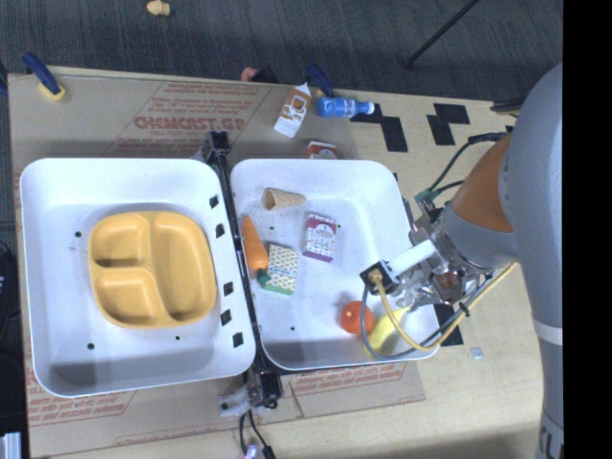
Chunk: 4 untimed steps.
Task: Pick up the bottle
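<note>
At far left I see a shallow white plastic bin [38, 256] holding a yellow three-section tray [151, 266]. Beside it, the second white bin [382, 175] contains a tan cone [283, 198], an orange carrot [253, 244], a checkered packet [281, 267], a pink-and-white box [321, 236], an orange-red ball [354, 316] and a yellow piece [382, 332]. Behind that bin, on the brown bench [115, 103], I see the blue plastic bottle [341, 108] lying on its side. At right, the gripper [421, 290] sits above the bin's near right corner; I cannot tell its jaw state.
</note>
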Each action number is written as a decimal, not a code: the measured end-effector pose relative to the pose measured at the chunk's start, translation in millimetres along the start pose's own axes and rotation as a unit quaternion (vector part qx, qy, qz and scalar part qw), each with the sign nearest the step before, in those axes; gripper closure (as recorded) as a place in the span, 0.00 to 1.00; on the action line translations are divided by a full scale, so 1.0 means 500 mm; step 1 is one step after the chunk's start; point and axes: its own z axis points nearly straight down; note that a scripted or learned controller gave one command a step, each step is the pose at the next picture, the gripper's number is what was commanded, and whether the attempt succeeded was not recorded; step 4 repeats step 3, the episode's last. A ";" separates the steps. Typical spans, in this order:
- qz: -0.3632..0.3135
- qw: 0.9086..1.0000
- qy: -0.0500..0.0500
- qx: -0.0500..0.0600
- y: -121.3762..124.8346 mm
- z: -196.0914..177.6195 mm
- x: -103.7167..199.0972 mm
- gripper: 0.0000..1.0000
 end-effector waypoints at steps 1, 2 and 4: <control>0.021 1.000 0.000 -0.001 0.008 -0.007 -0.003 1.00; 0.021 1.000 0.001 -0.001 0.038 -0.029 -0.010 1.00; 0.017 1.000 0.000 0.000 -0.006 0.003 0.001 1.00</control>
